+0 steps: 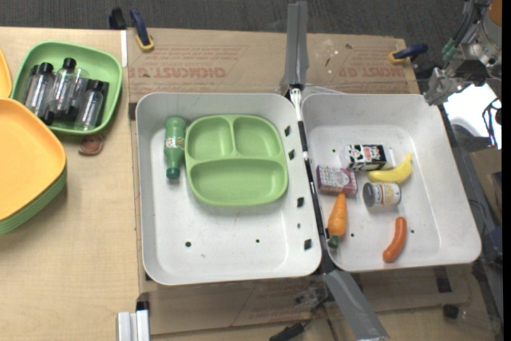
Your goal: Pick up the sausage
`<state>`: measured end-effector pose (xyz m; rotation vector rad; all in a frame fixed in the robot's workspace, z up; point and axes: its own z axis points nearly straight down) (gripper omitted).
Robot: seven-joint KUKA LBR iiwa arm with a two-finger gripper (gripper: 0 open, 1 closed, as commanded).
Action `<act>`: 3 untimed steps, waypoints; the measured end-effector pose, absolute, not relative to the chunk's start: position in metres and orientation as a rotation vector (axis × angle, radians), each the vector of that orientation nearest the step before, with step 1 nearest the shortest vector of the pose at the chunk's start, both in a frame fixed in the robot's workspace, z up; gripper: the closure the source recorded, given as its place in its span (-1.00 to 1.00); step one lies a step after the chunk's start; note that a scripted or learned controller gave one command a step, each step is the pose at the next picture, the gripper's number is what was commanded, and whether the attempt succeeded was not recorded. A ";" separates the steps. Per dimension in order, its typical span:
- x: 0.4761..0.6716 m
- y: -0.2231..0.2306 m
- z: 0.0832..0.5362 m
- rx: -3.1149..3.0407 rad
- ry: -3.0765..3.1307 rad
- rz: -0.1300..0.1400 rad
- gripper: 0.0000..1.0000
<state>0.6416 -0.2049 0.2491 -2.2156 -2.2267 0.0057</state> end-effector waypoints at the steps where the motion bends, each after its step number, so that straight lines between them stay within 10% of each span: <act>1: 0.586 -0.208 0.282 -2.557 -1.823 0.005 1.00; 3: 0.603 -0.204 0.094 -2.918 -1.168 -0.002 1.00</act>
